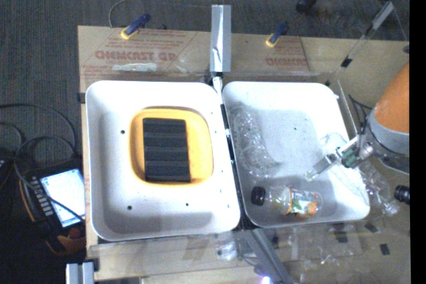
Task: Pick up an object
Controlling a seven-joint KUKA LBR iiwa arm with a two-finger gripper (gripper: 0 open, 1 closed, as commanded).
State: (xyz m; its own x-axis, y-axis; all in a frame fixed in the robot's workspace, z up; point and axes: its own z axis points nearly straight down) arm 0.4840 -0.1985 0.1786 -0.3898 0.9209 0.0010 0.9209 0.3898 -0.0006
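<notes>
In the right bin (286, 100), a clear plastic bottle (287, 199) with a black cap and an orange label lies on its side along the front wall. A crumpled clear plastic piece (251, 142) rests against that bin's left wall. The left bin (110, 110) holds a yellow dish with a black ribbed block (166, 149) in it. My gripper (324, 165) reaches in over the right bin's right side. It hangs above and to the right of the bottle, apart from it, with nothing seen in its grasp. The grey wrist and orange band (399, 106) are at the right edge.
Two blue-and-yellow clamps (135, 25) (277, 34) hold the board behind the bins. A metal post (220, 40) stands at the back between the bins. Clear plastic scraps (379, 193) lie outside the right bin's right wall. Cables and a small device (60, 196) lie on the floor at the left.
</notes>
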